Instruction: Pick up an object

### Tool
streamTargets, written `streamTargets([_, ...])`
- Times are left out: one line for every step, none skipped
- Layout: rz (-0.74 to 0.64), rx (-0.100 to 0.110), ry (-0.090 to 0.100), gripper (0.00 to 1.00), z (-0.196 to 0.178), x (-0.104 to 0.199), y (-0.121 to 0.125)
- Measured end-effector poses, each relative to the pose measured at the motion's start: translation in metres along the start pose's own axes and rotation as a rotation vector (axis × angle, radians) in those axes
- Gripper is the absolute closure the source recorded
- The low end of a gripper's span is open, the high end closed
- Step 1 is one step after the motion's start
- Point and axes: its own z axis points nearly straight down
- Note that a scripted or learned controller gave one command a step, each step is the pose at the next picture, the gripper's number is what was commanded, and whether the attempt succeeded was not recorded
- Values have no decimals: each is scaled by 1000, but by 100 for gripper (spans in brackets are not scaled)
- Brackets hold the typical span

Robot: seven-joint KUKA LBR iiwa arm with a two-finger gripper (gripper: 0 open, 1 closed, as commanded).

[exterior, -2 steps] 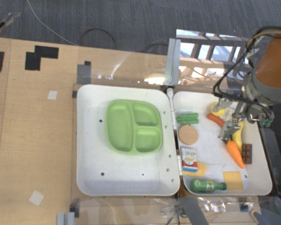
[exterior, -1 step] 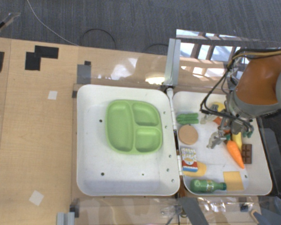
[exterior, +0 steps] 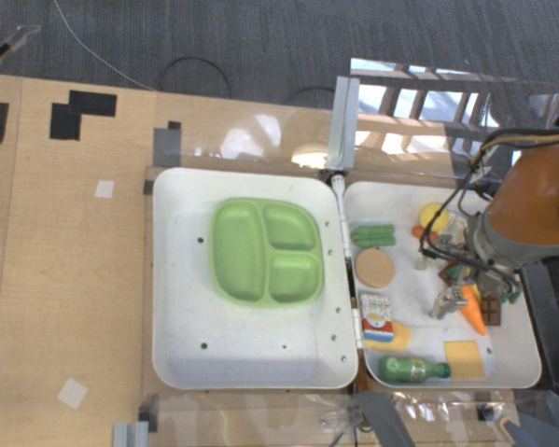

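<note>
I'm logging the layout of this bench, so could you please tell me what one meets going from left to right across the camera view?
Left bin with the green divided plate → round tan disc → green bottle → orange carrot beside the gripper → grey arm with its orange band.

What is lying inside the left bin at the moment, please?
The left bin holds a green divided plate, lying flat near its middle with three compartments. Whatever lies beneath the plate is covered.
</note>
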Motion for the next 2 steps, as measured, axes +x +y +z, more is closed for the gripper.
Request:
streamTargets([84, -4, 1, 0, 2, -82, 27])
streamTargets([170, 1, 4, 0, 2, -24, -39])
